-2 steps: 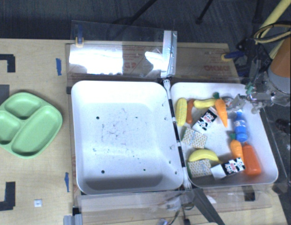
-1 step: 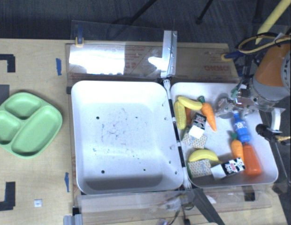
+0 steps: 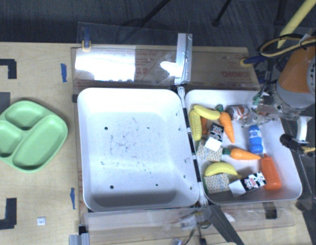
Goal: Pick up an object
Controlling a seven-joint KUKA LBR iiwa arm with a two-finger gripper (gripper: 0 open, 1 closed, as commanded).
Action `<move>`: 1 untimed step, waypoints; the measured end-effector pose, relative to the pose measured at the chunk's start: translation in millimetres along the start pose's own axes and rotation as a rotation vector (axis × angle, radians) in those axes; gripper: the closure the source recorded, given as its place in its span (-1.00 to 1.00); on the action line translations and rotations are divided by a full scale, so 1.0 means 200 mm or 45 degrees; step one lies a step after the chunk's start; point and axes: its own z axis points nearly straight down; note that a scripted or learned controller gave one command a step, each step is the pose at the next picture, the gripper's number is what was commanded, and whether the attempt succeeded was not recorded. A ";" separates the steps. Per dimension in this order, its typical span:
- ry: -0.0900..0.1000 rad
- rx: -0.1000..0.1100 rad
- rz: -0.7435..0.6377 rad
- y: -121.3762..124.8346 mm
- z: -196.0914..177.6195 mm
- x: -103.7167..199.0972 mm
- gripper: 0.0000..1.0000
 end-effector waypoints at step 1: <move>-0.005 0.000 -0.204 0.06 -0.48 0.08 1.00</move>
